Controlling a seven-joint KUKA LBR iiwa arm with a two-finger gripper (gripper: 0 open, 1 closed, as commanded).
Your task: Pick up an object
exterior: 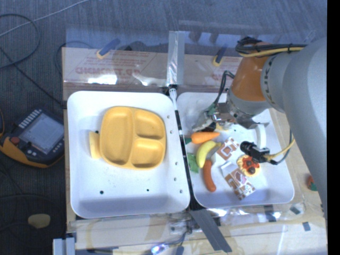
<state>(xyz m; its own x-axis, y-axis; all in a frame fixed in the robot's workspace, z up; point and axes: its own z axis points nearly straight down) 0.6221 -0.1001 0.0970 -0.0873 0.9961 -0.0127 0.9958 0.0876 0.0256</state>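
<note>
The right bin (285, 187) holds a small pile of toy food. An orange carrot (204, 137) lies across the top of it, with a yellow banana (204, 152) just below. Under the banana lies an orange-red sausage (209, 176). Two brown-and-white packets (227, 149) (237, 180) and a red-and-yellow piece (248, 165) lie to their right. My gripper (211, 119) hangs low at the bin's upper left, just above the carrot, under the orange band (249, 84). Its tip is dark and merges with the clutter beneath it.
In the left bin (74, 163) sits a yellow divided plate (133, 137) with a pale yellow piece (94, 145) at its left side. A green scrap (192, 163) lies by the divider between the bins. A handheld controller (37, 134) rests on the floor at left.
</note>
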